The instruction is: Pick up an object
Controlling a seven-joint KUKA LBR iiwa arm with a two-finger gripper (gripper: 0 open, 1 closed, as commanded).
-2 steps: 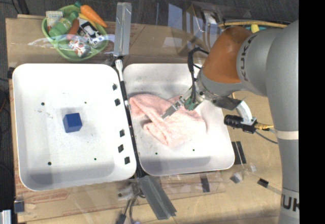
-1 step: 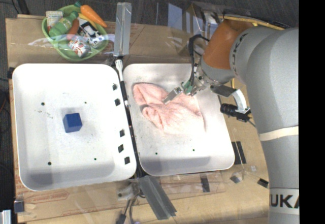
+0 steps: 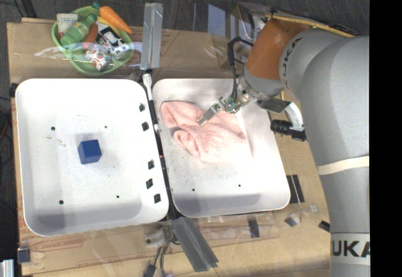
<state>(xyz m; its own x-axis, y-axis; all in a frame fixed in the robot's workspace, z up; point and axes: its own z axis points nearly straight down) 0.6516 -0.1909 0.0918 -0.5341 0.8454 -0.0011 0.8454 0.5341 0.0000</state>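
My grey arm reaches in from the right over the right bin, where a crumpled pink cloth lies in the upper half. My jaws sit low on the cloth's upper edge, touching it, but I cannot tell whether they are apart or together. A small blue cube rests in the left bin.
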